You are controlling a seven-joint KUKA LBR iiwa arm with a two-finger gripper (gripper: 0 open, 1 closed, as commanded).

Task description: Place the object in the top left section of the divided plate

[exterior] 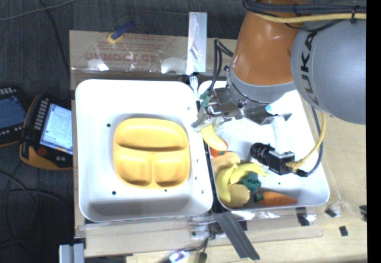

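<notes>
I see the arm (297, 47) reaching over the right bin (309, 190). The yellow divided plate (152, 152) sits in the left bin (95, 107). My claw (208, 118) is clenched on a small yellow-and-orange object (213, 138) above the seam between bins, short of the plate.

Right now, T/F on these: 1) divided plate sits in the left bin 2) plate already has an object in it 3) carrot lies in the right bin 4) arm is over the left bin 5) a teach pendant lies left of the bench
1) True: the yellow divided plate sits in the left bin.
2) False: all plate sections look bare.
3) True: the carrot lies in the right bin, beside the banana.
4) False: the arm hangs over the right bin.
5) True: the pendant lies on the floor there.
</notes>
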